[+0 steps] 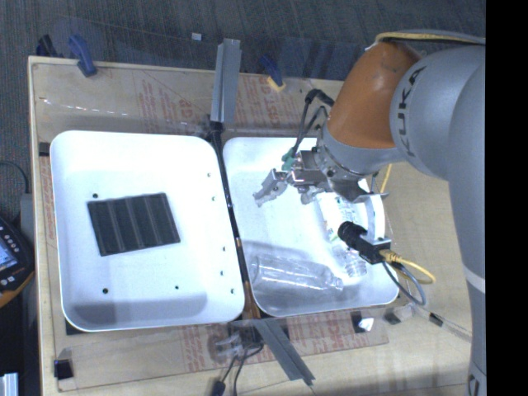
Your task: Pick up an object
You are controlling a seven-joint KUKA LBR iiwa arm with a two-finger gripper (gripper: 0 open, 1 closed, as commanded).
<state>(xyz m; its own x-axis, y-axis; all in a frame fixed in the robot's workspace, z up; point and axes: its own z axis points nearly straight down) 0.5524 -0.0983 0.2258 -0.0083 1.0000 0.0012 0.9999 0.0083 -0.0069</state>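
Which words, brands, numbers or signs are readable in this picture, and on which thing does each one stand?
"KUKA": dark letters on the grey arm, running down its side next to the orange band.
Red printing on the bench board around the bins: too faint and blurred to read.
Screen of the device at the left edge: too small to read.
The dark ribbed pad and the clear plastic bottle bear no readable text.

Glossy white plastic bins (132,151), a clear plastic bottle (293,273) (glinting), and a ribbed matt dark mat (134,223).
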